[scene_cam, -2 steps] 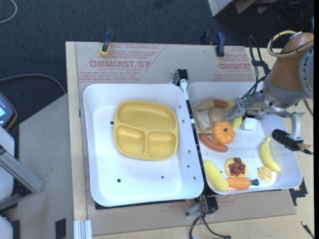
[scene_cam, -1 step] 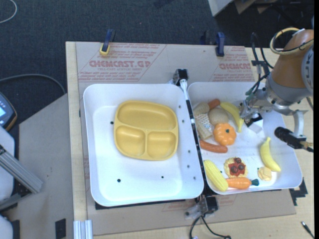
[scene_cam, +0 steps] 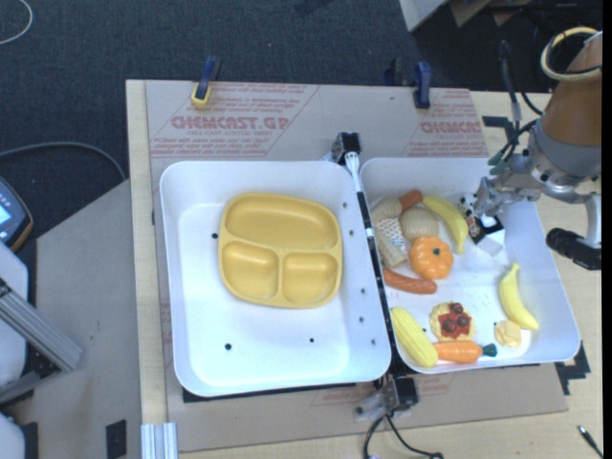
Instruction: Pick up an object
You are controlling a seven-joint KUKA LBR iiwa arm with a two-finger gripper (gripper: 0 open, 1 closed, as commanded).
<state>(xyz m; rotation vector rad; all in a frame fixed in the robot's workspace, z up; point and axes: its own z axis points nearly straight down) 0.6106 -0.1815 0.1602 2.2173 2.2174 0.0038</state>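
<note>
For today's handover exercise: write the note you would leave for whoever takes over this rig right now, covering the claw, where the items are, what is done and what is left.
Claw: low over the right bin's upper part, next to the upper banana; no item seen in it.
Right bin: pumpkin, sausage, corn, carrot, pizza slice, second banana.
Left bin: yellow divided plate.
Done: nothing picked up.
Left: grasp one item and lift it.
</note>
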